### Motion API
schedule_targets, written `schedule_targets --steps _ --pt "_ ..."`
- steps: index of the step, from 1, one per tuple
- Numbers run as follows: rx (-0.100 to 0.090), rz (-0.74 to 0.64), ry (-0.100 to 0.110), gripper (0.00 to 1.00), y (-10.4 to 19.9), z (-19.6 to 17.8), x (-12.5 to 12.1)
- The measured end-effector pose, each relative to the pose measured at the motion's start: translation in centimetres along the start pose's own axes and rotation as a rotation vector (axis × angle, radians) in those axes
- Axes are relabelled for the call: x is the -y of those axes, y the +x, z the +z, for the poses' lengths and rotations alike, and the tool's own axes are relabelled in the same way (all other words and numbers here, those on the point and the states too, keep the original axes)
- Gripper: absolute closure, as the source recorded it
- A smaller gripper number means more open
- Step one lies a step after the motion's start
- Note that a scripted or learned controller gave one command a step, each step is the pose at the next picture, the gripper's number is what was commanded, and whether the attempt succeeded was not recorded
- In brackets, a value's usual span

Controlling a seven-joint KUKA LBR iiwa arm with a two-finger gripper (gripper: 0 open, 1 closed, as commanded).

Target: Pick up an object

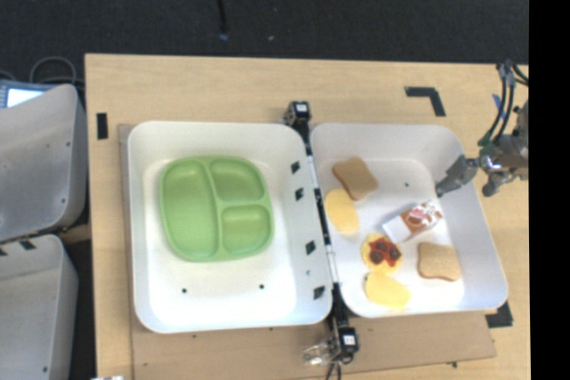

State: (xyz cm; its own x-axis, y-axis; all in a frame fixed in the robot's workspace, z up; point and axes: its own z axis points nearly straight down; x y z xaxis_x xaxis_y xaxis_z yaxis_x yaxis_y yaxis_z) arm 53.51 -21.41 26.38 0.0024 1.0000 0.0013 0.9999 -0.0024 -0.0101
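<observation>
Here, at the right edge of the frame, the gripper hangs over the right rim of the right bin, its two dark fingers spread apart and pointing down-left, with nothing between them. Most of the arm behind it is cut off by the frame; only a tangle of cables and a bit of the wrist show.

The right bin holds six things. Nearest the gripper is one small white packet with red print, lying tilted near the bin's middle, apart from the fingers. There are two brown toast-like slices: one in the upper left part of the bin, one at the lower right. There are two pale yellow rounded pieces: one just below the upper slice, one near the bin's lower edge. One small yellow disc with a red and dark topping sits between the packet and the lower yellow piece; what the topping is cannot be made out.

The left bin holds one thing, a green tray with three compartments, lying flat toward its upper left.

Both bins rest side by side on the wooden bench. At the far left, pale grey shapes are cut off by the frame.
</observation>
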Motion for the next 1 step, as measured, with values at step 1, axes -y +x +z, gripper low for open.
schedule_targets --steps 1 --pt "0.003 -0.003 -0.011 0.0 0.05 -0.64 -0.22"
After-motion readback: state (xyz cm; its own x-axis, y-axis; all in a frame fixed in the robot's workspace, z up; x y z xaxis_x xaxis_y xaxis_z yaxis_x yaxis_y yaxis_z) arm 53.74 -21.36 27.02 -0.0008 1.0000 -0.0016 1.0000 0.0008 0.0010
